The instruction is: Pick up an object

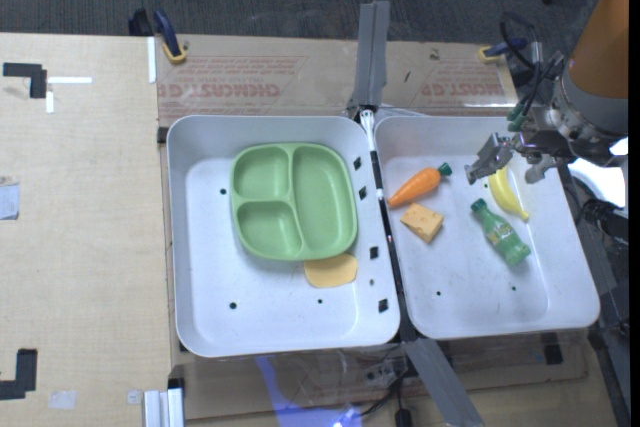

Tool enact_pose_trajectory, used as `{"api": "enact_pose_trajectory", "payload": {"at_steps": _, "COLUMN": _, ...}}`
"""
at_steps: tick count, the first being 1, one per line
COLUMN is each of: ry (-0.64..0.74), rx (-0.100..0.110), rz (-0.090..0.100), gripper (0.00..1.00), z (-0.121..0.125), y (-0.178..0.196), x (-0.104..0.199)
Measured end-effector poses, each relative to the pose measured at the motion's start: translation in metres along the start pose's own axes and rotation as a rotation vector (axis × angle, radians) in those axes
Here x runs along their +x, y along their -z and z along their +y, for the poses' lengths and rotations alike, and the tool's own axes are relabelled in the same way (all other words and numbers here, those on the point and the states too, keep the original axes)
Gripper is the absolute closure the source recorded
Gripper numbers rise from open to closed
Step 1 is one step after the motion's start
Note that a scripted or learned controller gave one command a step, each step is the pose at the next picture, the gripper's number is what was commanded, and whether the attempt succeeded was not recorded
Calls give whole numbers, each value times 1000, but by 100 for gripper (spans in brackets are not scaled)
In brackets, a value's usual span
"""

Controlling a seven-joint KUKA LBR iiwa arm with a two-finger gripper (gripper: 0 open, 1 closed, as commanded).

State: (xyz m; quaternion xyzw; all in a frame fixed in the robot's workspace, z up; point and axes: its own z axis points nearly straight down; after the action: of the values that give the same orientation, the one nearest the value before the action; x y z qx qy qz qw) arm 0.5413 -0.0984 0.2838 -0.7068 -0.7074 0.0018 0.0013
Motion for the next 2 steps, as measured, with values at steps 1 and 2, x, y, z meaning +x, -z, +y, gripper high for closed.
{"api": "enact_pose_trajectory", "payload": {"at_steps": 1, "ry": 225, "rx": -2, "rz": 0, "gripper": 0, "z": 47, "y": -110, "x": -48}}
{"api": "enact_pose_trajectory", "payload": {"at_steps": 2, "ry": 264, "rx": -3, "rz": 0, "gripper": 0, "z": 65, "y": -193, "x": -102}}
